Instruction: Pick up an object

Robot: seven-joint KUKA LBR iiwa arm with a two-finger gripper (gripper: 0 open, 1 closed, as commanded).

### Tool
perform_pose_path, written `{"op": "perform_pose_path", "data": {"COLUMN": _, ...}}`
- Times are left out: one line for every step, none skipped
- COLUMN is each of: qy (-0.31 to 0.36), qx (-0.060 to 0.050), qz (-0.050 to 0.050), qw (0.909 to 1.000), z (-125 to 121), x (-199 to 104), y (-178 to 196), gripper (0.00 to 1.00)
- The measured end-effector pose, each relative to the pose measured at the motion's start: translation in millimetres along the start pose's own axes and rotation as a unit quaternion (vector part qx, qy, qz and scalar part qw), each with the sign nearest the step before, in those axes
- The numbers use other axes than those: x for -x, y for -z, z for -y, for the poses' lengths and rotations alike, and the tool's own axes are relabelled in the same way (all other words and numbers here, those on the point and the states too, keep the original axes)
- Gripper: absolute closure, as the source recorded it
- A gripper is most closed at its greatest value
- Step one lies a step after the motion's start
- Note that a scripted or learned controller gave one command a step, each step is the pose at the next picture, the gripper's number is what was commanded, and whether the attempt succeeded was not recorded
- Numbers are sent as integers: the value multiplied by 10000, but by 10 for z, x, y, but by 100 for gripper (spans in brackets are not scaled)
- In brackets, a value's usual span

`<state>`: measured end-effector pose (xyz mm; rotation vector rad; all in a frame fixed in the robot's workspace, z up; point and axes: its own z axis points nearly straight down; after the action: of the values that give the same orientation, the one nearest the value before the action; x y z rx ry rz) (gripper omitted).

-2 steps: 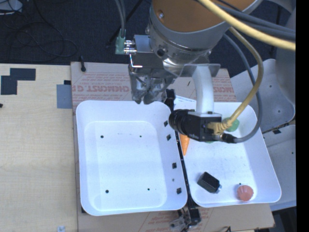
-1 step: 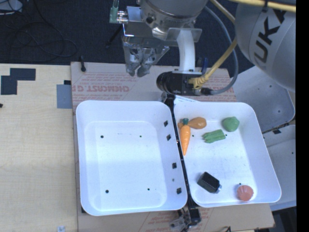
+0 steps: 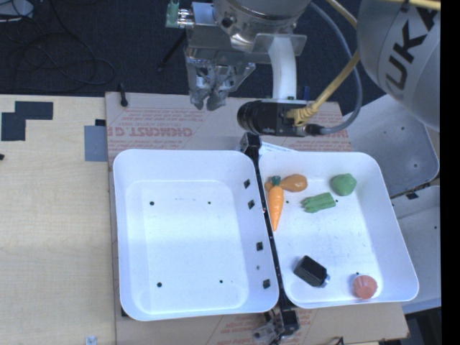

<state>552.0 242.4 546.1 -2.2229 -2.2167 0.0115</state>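
My gripper point(image 3: 209, 99) hangs high above the back edge of the left bin point(image 3: 136, 165), over the cardboard, with its fingers close together and nothing between them. The right bin point(image 3: 392, 214) holds several toys. An orange carrot point(image 3: 275, 201) lies by the divider, with an orange-brown lump point(image 3: 294, 183) just behind it. A green pod-shaped piece point(image 3: 318, 203) and a round green item point(image 3: 343, 184) sit toward the back right. A black block point(image 3: 311, 271) and a pinkish-red ball point(image 3: 364, 287) rest near the front.
Both bins sit on a cardboard sheet point(image 3: 154, 128) atop a light wooden bench point(image 3: 50, 221). A black cylindrical part point(image 3: 267, 117) with a yellow cable hangs behind the bins' divider. The arm's grey body point(image 3: 410, 42) looms at the upper right.
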Motion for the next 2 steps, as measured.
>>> {"op": "perform_pose_path", "data": {"qy": -11, "qx": -21, "qz": 11, "qw": 10000, "z": -6, "x": 8, "y": 88, "gripper": 100}}
{"op": "perform_pose_path", "data": {"qy": -23, "qx": -40, "qz": 22, "qw": 10000, "z": -12, "x": 16, "y": 178, "gripper": 100}}
